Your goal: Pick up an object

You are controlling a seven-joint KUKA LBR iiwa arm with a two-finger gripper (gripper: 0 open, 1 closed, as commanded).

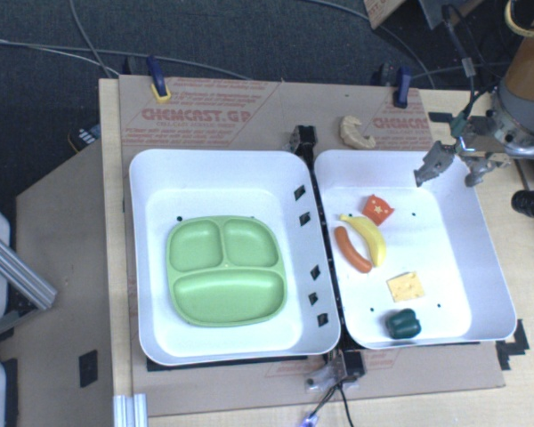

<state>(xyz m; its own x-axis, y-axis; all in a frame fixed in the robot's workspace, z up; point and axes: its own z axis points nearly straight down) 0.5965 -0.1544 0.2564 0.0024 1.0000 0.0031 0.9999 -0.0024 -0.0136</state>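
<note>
Fingers [449, 169] hung spread and empty above the right bin [481, 265]; the banana [368, 235] looked light, smooth, best pinched across its middle.

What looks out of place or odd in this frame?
One beige piece lies on the cardboard behind the right bin, outside both bins, unlike the banana, sausage, cheese and others inside. Nothing looks spilled or damaged.

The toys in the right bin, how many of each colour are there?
Red: 1, the strawberry
Orange-red: 1, the hot dog
Yellow: 2, the banana and the cheese
Green: 1, the dark green toy
Total: 5
</note>
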